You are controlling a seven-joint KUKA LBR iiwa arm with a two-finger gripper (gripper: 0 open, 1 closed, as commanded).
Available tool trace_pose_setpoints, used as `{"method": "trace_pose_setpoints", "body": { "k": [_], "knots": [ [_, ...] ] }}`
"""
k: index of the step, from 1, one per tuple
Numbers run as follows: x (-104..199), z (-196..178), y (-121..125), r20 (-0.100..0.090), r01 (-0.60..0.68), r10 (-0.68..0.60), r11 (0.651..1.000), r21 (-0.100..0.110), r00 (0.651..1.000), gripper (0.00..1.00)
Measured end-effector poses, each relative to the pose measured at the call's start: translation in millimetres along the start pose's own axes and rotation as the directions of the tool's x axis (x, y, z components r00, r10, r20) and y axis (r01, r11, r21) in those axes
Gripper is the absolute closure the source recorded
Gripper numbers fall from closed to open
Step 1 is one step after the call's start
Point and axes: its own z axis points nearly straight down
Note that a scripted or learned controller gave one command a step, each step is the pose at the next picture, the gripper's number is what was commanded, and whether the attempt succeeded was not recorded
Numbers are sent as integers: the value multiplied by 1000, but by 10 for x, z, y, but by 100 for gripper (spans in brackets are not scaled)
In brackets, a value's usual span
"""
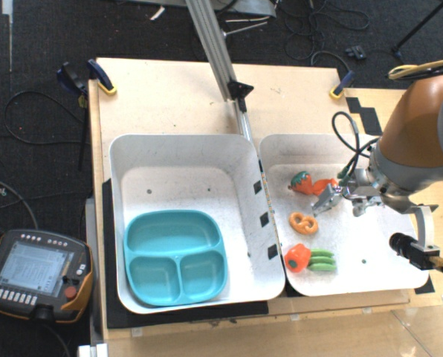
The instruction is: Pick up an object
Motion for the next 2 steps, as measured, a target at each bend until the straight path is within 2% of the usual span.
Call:
{"method": "trace_pose_setpoints", "body": {
  "k": [1,2],
  "knots": [
    [808,64,-291,-3,10,-10,1000,2,1000,0],
    [1701,57,370,-3,12,-12,1000,-4,1000,0]
  ]
}}
